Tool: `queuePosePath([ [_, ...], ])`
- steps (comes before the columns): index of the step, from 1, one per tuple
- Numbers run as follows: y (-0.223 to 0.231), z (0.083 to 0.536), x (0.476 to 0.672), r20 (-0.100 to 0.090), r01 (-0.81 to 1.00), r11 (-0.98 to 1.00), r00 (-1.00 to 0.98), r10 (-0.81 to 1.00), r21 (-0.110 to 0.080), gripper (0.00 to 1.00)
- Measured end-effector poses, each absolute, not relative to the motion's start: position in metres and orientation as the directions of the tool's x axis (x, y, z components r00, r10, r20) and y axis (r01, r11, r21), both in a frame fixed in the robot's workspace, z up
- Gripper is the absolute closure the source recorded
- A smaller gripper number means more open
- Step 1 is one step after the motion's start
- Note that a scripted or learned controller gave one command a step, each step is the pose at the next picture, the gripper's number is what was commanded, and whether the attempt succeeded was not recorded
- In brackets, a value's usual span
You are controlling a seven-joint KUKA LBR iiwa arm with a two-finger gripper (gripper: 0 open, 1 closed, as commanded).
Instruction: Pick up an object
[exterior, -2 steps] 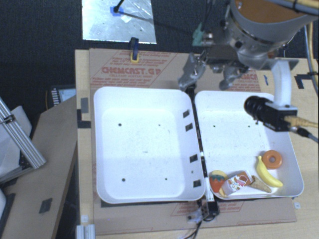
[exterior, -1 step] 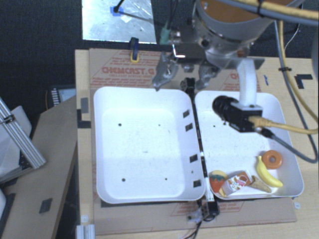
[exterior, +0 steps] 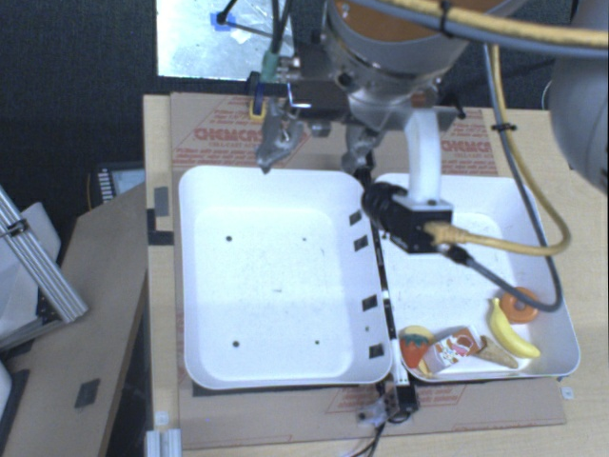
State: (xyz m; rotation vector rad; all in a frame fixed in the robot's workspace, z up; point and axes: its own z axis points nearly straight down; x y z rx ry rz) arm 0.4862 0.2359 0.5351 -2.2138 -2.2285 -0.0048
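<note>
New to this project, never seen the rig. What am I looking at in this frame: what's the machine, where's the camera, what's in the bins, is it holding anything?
One fixed camera looks down at a slant on a bench. The big grey and orange shape at the top is a KUKA arm reaching in from the right. Its two-finger gripper hangs above the far edge of the left bin, with nothing between its fingers. A black box with a yellow cable is mounted on the arm, above the right bin.

Two shallow white bins sit side by side on cardboard. The objects lie in the near corner of the right bin: a banana, an orange round item behind it, an orange piece, a small printed packet and a tan cone-like piece.
</note>
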Motion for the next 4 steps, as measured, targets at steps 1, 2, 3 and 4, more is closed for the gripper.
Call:
queuePosePath([
  [1,0.233,0.534,0.59,0.0,1.0,-0.002,0.002,1.0,0.005,0.0],
  [2,0.232,0.536,0.51,0.001,1.0,0.006,-0.006,1.0,0.0,0.0],
  [3,0.173,0.533,0.565,-0.002,1.0,-0.006,0.006,1.0,0.003,0.0],
  [4,0.188,0.536,0.506,0.002,1.0,0.007,-0.007,1.0,0.0,0.0],
])
